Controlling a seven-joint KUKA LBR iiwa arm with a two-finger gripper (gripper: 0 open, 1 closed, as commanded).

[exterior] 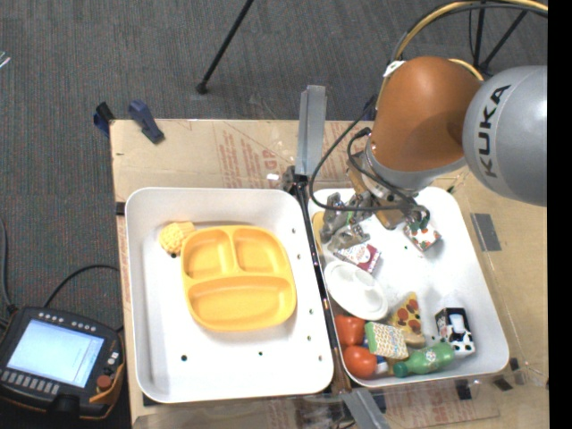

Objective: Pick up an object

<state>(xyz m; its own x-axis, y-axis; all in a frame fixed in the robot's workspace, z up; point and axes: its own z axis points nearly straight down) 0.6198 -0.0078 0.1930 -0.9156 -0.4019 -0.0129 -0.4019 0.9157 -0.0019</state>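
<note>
Gripper seen lowered at upper-left of right bin, just above white dish; open or clenched: cannot be told. Red-white packet lies beside it. Tomatoes, green bottle, pizza slice crowded below dish.

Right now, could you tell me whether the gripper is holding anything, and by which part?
It cannot be told: the gripper sits low in the right white bin above the red-and-white packet, mostly hidden under the orange wrist.
</note>
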